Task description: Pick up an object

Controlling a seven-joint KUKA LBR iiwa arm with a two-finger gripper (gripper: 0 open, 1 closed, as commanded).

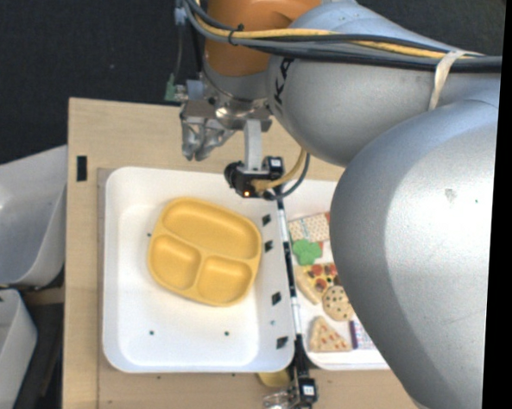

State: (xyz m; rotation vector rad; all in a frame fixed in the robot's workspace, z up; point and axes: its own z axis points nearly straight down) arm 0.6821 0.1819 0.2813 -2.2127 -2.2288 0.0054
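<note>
A yellow divided plate (205, 250) lies flat in the left white bin (128, 321), near its middle. The claw (199, 144) hangs above the worktop (88, 128), just beyond the bin's far rim, well apart from the plate; it seems to grasp nothing, though whether it is clenched I cannot tell.

Wooden bench (88, 128) under two white bins, left bin (119, 321), right bin (359, 359), pale containers (13, 219) at left
</note>
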